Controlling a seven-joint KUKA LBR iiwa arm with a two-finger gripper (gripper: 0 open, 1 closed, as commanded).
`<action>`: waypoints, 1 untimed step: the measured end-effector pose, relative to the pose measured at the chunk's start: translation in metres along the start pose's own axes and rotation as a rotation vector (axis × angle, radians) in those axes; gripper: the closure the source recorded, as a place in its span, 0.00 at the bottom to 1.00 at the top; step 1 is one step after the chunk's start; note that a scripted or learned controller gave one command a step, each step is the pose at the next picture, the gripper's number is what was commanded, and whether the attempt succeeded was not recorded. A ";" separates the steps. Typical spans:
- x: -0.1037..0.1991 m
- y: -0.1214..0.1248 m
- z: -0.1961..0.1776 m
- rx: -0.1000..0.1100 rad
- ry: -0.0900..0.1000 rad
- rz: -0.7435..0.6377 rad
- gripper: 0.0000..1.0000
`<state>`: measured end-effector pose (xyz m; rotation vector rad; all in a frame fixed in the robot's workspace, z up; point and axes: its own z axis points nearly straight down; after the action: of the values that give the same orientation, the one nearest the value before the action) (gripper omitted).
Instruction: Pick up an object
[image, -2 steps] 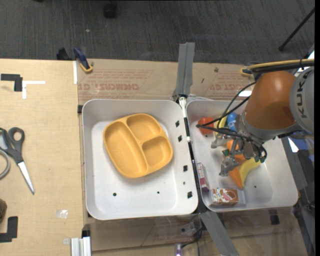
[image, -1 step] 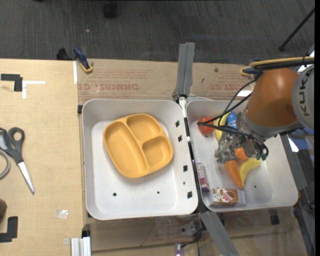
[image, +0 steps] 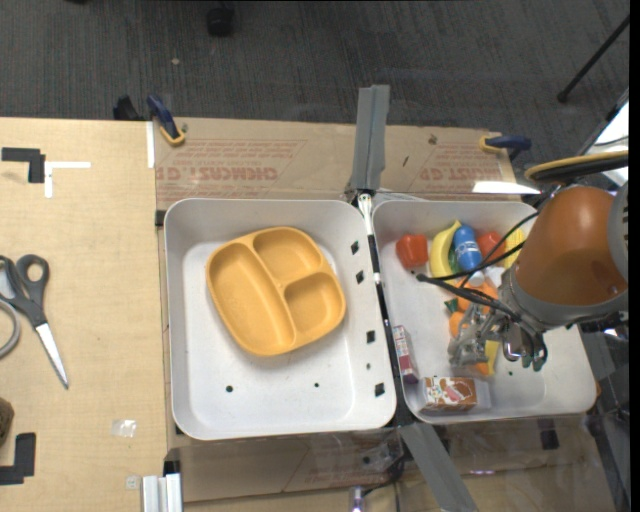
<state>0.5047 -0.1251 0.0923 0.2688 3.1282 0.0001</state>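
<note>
Nearest the camera, a small brown-and-red printed carton (image: 449, 393) lies flat at the front of the right-hand shallow white bin (image: 565, 400), long axis left to right; the tool (image: 478, 343) hangs just behind it over orange pieces; its grip I cannot tell; farther back lie a yellow banana (image: 443, 252) and blue bottle (image: 465, 247)

Orange-banded arm (image: 568, 250) — metal gripper (image: 478, 340), black cables.

A yellow divided plate (image: 277, 290) lies in the left bin (image: 180, 400); scissors (image: 35, 310) rest on the bench well left of it, a blue clamp (image: 165, 118) above its far corner.
</note>
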 end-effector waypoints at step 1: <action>-0.066 -0.009 -0.001 0.000 -0.003 0.155 1.00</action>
<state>0.5686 -0.1451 0.0936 0.5098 3.0947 -0.0003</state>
